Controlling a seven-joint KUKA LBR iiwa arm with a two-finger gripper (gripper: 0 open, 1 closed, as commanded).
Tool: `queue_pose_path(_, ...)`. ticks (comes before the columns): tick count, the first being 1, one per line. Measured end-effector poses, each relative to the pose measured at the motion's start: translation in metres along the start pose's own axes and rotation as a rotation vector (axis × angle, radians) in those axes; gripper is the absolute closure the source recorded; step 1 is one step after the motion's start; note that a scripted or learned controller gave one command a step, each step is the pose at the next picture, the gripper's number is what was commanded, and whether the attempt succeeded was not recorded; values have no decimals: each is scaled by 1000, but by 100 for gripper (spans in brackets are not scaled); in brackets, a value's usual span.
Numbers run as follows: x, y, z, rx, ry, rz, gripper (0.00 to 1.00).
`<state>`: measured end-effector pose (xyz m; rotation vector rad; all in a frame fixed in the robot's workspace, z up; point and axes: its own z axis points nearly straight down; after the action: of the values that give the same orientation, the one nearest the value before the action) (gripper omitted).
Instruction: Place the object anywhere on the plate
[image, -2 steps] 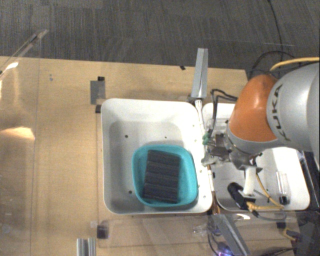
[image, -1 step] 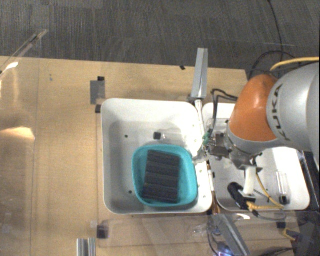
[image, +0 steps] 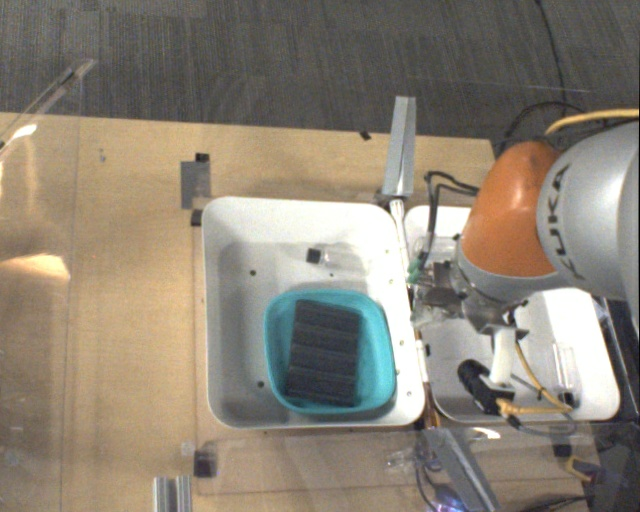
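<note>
A teal plate rests in the left white bin, toward its front. On the plate lies a dark ridged block, with nothing touching it. My gripper hangs under the grey and orange wrist, over the wall between the two bins, just right of the plate. The wrist hides most of it.
A small clear item with a black end lies at the back of the left bin. The right bin sits partly under the arm, with a faint clear piece near its right side. Metal brackets stand at the bins' corners.
</note>
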<state>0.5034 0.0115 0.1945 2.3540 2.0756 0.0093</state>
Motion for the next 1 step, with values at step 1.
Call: queue_pose_path(1, -57, 33, 10, 0, -2, -123, 100)
